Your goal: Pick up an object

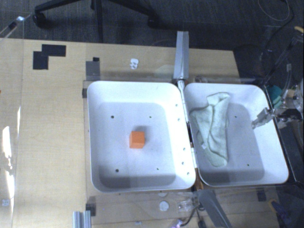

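An orange cube (137, 139) sits mid-floor in the left bin (102, 96), a crumpled white cloth (213, 127) fills the right bin (251, 95), and the gripper (266, 117) hovers at that bin's three o'clock rim.

The robot's slim pale-grey metal gripper (262, 119) ends in a narrow, light-coloured finger (260, 120) with a dull sheen. Behind it sits a blocky grey-and-white wrist housing (289, 109) — its detail too blurred to read. Thin dark cables (275, 63) loop and trail above that housing, and a small teal-coloured patch (274, 93) shows beside it — its nature cannot be told.
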### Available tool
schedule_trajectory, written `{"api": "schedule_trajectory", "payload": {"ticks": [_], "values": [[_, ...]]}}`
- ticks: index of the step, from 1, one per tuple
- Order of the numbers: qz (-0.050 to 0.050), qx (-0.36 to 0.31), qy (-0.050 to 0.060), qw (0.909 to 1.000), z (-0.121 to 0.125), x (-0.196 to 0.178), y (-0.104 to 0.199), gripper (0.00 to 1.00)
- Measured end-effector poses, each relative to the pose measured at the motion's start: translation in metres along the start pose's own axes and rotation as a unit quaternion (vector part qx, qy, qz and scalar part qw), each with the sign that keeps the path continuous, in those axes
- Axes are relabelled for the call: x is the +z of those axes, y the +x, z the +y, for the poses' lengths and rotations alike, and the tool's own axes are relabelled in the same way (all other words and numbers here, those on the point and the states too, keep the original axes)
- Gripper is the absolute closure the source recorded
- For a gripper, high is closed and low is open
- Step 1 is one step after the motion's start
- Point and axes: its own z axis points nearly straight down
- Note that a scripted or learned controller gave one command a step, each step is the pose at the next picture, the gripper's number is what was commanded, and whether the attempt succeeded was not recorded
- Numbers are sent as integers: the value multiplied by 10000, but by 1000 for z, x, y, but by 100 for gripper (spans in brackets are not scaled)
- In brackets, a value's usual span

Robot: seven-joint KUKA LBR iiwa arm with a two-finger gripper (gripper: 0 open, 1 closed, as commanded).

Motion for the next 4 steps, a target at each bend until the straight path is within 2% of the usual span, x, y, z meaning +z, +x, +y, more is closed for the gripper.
{"api": "schedule_trajectory", "payload": {"ticks": [1,2,3,4], "values": [[-7,-352,-31,9994,10,154,-12,0],[-7,-87,-18,10000,23,32,-3,0],[-2,-356,-11,9994,9,155,7,0],[-5,-362,-32,9993,11,144,8,100]]}}
